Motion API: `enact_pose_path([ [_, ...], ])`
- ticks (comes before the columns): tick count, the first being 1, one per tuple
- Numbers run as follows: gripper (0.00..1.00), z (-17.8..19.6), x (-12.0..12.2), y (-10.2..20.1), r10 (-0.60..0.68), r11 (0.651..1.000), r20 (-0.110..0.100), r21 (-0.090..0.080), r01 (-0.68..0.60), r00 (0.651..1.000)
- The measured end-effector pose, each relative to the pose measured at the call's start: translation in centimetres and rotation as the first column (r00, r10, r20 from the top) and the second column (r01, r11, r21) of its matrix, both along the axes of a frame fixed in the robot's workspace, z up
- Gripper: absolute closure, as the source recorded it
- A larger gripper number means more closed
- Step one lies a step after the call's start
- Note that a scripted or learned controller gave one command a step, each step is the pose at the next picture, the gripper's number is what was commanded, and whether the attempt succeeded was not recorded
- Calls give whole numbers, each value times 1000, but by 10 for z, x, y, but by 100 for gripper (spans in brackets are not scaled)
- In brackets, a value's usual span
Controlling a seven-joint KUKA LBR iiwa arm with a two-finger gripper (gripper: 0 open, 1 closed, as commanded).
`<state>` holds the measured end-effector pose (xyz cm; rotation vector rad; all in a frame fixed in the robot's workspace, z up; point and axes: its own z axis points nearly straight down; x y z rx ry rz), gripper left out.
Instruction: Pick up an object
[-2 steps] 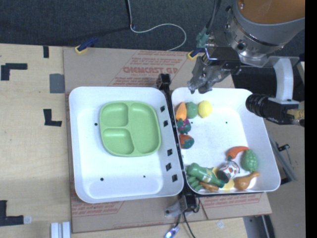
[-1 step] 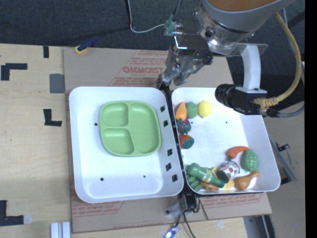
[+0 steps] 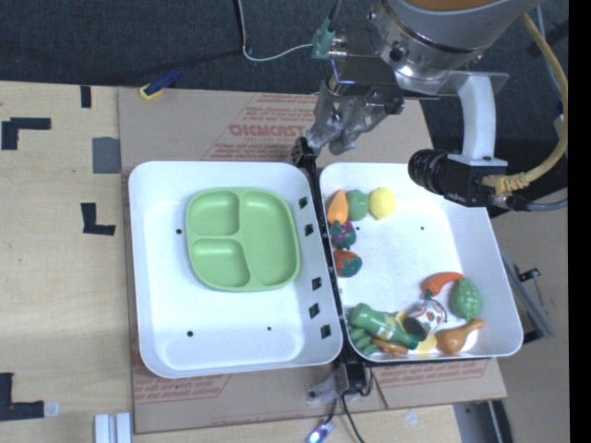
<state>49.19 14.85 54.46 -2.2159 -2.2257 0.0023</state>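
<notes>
My gripper (image 3: 334, 139) hangs high over the back rim where the two bins meet, open, with nothing between its fingers. The right bin (image 3: 416, 247) holds small toy foods. An orange carrot (image 3: 338, 205) and a yellow lemon (image 3: 381, 202) lie just below the gripper. A purple and green piece (image 3: 343, 234) and a red and green piece (image 3: 347, 263) follow along the left wall. At the front right lie a green vegetable (image 3: 466, 296), an orange-red piece (image 3: 442, 281), a brown pear-shaped piece (image 3: 454, 339) and a green toy (image 3: 369, 322).
A light green divided plate (image 3: 242, 238) lies in the left bin (image 3: 157, 275). A black camera unit (image 3: 448, 175) on the arm overhangs the right bin's back right corner. Cables run across the dark area behind the bins.
</notes>
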Motion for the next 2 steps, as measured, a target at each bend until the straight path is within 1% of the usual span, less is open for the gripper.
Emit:
enact_pose_path([
  [1,100,10,0,1,1,1000,-1,0,-1,1000],
  [2,100,-99,16,-76,-11,1000,-10,-3,11,1000],
])
